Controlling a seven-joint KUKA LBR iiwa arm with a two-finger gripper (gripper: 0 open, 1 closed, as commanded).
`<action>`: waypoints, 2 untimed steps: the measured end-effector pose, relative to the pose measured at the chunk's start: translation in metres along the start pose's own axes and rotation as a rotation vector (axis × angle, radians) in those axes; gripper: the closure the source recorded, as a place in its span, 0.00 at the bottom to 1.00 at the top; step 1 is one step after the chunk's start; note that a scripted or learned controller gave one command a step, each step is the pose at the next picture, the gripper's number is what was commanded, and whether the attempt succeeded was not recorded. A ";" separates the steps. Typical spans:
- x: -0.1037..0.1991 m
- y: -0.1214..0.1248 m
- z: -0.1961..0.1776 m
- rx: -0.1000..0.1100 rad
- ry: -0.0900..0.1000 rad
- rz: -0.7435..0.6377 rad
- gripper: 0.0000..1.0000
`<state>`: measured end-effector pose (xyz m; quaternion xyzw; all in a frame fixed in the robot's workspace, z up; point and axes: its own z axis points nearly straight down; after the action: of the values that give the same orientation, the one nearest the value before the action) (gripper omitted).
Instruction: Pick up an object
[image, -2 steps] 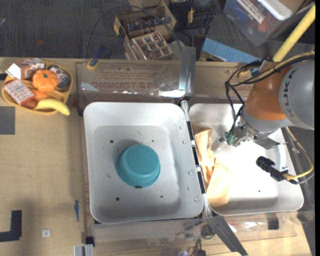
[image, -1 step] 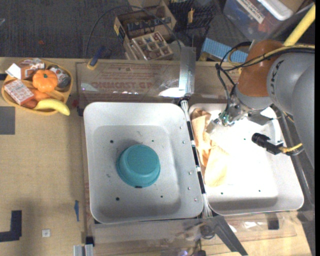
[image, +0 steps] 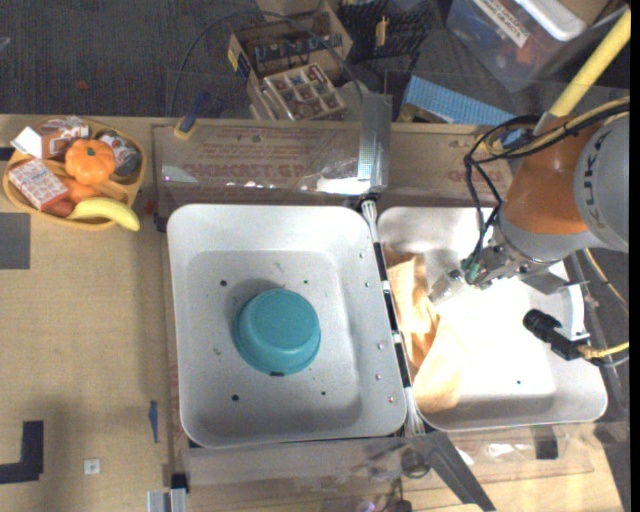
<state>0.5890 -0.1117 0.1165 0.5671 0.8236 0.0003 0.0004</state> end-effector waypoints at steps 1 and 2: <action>0.004 0.012 0.026 -0.006 -0.004 -0.083 0.00; -0.018 0.073 0.026 -0.005 -0.005 -0.069 0.00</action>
<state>0.6636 -0.1029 0.0902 0.5382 0.8428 0.0009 0.0041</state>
